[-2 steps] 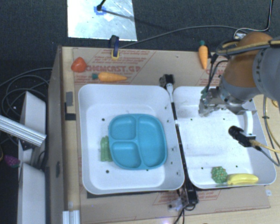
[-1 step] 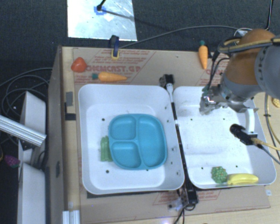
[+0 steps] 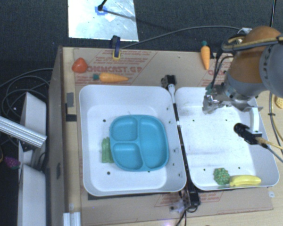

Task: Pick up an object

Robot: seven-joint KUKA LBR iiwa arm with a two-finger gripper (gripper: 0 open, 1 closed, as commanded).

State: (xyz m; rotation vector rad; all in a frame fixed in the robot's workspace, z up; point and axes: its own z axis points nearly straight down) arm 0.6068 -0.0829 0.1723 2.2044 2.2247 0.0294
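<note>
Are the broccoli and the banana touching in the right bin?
Touching: the camera view shows the broccoli pressed against the banana's left end, no gap.

Gripper (image 3: 210, 103) hangs over right bin (image 3: 198, 94) (broccoli (image 3: 221, 175), banana (image 3: 245, 180) at its front).

Divided plate (image 3: 138, 143) in left bin (image 3: 92, 98); banana (image 3: 245, 180) in right bin (image 3: 266, 166).

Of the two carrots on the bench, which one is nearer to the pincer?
The carrot lying lengthwise by the right bin's far edge, close to the pincer. The other carrot lies crosswise behind the left bin.
</note>
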